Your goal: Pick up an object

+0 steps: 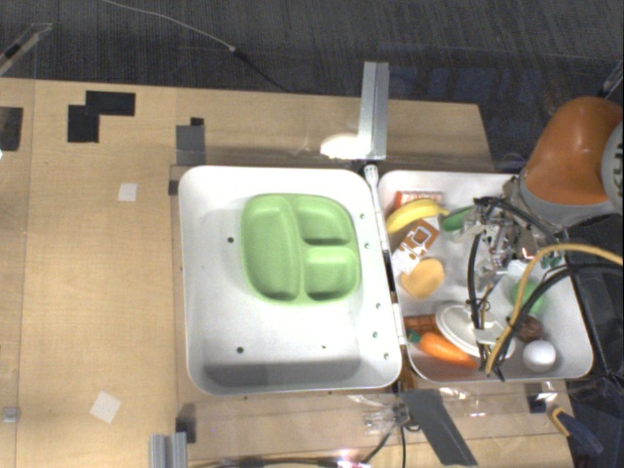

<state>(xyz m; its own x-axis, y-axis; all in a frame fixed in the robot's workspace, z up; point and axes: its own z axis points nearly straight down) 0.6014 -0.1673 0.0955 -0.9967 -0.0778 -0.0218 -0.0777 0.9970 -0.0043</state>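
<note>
arm [575,159]: enters from right, angled down | gripper [492,252]: low

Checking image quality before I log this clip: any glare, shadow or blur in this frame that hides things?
Camera view: a bright glare spot on the bench above the left bin; soft shadow along that bin's near wall; the green tray is sharp and evenly lit; in the right bin, arm and cables cover the gripper, so its fingers are unreadable.
</note>
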